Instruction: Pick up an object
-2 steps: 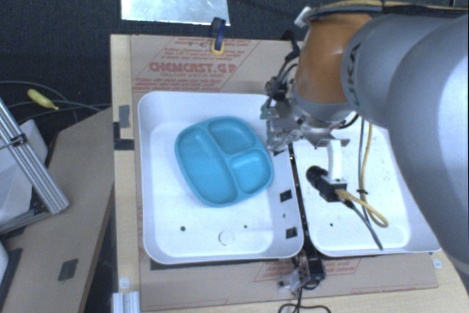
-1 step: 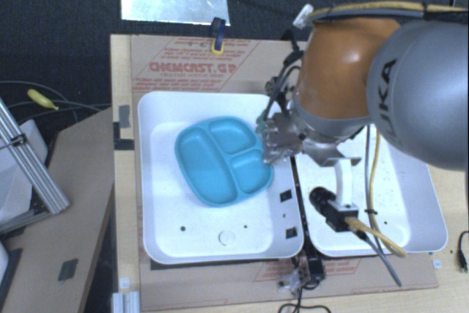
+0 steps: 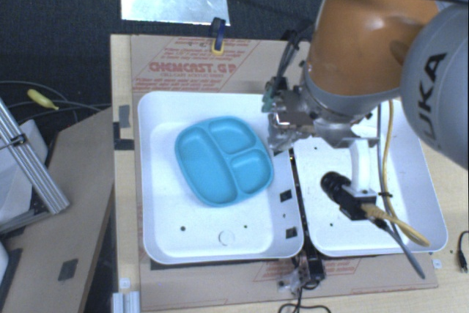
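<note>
One object: a sky-blue plate [image 3: 223, 161] is lying flat in the middle of the left bin [image 3: 157, 231], turned at a slant to the bin's walls.
Plate shape: a rounded rectangle with soft corners; raised ridges are splitting it into three compartments.
Plate surface: it is looking smooth, like moulded plastic.
Gripper [image 3: 281, 130]: grey metal, hanging just beside the plate's upper right corner, by the seam between the bins; whether it is released or clenched, I cannot tell, and nothing is showing in its grasp.
Arm [image 3: 366, 40]: a bulbous orange band and a grey shell are reaching in over the right bin [image 3: 429, 179].
Bins: both are shallow, white and matte, with rounded rims.
Underlay: brown cardboard [image 3: 198, 62] with red lettering is lying beneath the bins.
</note>
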You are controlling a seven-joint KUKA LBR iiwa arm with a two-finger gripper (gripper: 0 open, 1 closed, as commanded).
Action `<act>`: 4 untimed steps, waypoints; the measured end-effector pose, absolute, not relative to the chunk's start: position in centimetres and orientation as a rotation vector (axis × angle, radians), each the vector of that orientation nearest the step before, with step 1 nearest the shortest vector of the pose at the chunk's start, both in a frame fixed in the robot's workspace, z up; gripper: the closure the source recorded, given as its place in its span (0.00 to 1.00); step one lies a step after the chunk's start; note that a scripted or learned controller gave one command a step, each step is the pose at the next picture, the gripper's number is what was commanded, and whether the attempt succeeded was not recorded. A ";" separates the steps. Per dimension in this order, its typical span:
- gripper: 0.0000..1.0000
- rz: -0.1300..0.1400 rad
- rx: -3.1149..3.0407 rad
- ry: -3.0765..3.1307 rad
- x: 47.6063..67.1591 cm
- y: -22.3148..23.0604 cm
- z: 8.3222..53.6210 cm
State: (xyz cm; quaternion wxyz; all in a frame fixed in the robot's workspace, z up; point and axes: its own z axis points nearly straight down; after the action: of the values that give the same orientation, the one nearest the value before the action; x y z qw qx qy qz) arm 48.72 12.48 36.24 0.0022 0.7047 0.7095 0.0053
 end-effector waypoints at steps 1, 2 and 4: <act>1.00 0.007 2.212 2.229 48.7 16.2 38.3; 1.00 0.031 2.210 2.220 48.7 14.9 54.4; 1.00 -0.004 2.231 2.212 48.7 9.6 38.7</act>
State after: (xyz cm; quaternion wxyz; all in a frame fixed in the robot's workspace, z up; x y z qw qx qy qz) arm 48.67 9.60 38.73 0.0000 0.7100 0.7042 -0.0013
